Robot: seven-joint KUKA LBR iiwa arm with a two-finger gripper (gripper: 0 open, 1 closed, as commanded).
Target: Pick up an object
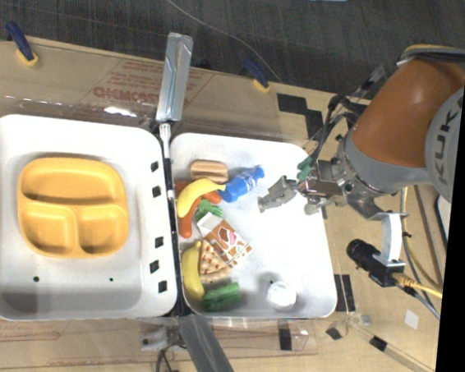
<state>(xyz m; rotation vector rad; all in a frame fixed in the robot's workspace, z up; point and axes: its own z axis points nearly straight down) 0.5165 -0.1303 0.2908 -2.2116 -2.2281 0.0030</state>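
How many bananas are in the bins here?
2. One banana lies at the right bin's upper left by the blue bottle; the other banana lies lower left, beside the waffle. Clutter could hide more.

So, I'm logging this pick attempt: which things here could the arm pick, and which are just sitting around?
Belongs to the job:
gripper
blue bottle
hot dog
banana
pizza slice
green piece
white piece
right bin

Just lying about:
yellow tray
left bin
blue clamps
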